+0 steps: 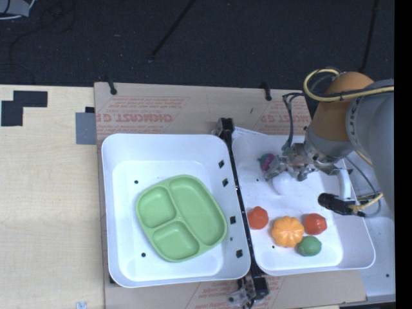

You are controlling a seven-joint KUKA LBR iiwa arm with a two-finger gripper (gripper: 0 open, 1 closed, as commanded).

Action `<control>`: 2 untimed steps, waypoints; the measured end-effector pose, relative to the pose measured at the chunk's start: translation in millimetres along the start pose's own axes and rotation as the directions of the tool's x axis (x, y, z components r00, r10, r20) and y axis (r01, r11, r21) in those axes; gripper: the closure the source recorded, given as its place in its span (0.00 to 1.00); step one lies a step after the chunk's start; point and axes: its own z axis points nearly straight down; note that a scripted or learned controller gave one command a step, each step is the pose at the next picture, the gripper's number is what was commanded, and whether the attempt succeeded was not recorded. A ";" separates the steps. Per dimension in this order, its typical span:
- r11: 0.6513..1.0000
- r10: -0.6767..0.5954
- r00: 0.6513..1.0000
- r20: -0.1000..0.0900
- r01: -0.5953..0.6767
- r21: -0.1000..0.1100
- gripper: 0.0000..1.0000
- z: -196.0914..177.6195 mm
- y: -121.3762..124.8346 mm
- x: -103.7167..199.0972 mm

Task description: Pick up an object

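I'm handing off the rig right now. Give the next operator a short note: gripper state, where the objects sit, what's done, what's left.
Gripper: low over the back of the right white bin, beside a small white rounded object and a small purple-green item. Whether the fingers are open or shut cannot be told, and no grasp is visible.

Objects: along the right bin's front lie an orange-red round toy, an orange pumpkin-shaped toy, a red round toy and a green round toy. The left white bin holds a green three-compartment plastic tray.

Done: arm lowered into the right bin.
Left: grasp and lift one object.
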 end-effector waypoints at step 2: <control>1.000 0.002 1.000 0.001 -0.002 -0.006 1.00 -55.7 4.3 -5.2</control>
